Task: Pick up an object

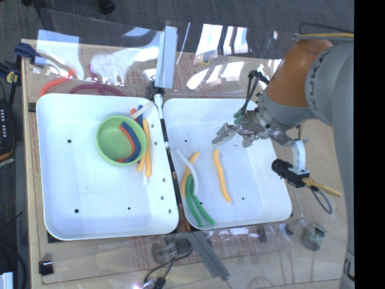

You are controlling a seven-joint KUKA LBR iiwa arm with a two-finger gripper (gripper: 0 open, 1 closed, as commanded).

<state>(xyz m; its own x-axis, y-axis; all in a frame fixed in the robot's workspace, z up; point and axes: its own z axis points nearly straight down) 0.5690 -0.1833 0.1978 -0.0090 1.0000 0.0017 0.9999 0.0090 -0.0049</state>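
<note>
gripper [224, 135] hung spread, nothing between its fingers | orange strip [222, 174] lay just below it | you'd pinch its light, floppy middle

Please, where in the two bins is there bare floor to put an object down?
Left bin: bare left of and below the green bowl. Right bin: bare between the long orange strip and its right wall. Crowded along the divider, around the green strips.

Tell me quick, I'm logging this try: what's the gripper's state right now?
Gripper: open, nothing between its fingers, poised over the right bin above the orange strip.
</note>
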